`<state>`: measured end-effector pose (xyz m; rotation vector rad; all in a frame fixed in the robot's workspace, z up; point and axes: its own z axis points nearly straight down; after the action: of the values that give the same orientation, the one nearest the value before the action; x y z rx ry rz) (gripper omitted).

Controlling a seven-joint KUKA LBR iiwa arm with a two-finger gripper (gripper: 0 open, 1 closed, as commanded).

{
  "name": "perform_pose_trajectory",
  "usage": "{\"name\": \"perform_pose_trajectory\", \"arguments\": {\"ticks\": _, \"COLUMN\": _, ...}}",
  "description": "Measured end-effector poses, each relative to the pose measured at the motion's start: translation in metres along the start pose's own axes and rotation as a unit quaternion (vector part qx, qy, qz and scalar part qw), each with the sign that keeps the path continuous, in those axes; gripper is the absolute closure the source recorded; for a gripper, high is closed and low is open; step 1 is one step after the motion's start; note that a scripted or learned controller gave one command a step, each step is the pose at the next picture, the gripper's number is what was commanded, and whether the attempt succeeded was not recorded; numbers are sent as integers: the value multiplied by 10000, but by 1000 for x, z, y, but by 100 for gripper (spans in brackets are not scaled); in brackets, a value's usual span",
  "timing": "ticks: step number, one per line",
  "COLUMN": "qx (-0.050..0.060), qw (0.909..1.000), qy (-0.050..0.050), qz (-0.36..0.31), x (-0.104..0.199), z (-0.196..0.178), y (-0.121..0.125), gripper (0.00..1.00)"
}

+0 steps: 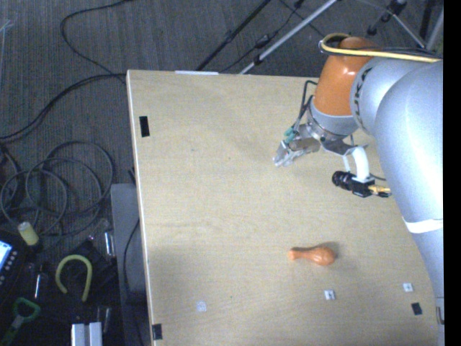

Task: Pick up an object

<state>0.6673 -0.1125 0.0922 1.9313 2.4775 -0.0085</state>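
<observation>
Approach step. Small orange pear-shaped rubbery object (314, 254) lay on pale wooden table (216, 193), near front, well apart from metal two-finger gripper (282, 157). Could not tell fingers' state. Next move, likely: travel over object, descend, grasp.

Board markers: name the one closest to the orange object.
The pale square marker just below the orange object; the others sit farther off on the board.

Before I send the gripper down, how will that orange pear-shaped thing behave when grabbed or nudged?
The orange object lies on its side, bulbous at one end and narrow at the other, so it will probably roll in an arc if nudged. Its rounded body may slip from the gripper; the neck looks easier to pinch.
</observation>
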Motion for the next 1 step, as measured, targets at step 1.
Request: {"name": "perform_pose_trajectory", "arguments": {"ticks": 1, "qx": 1, "qw": 10000, "qy": -1, "qz": -1, "x": 0, "z": 0, "y": 0, "gripper": 0}}
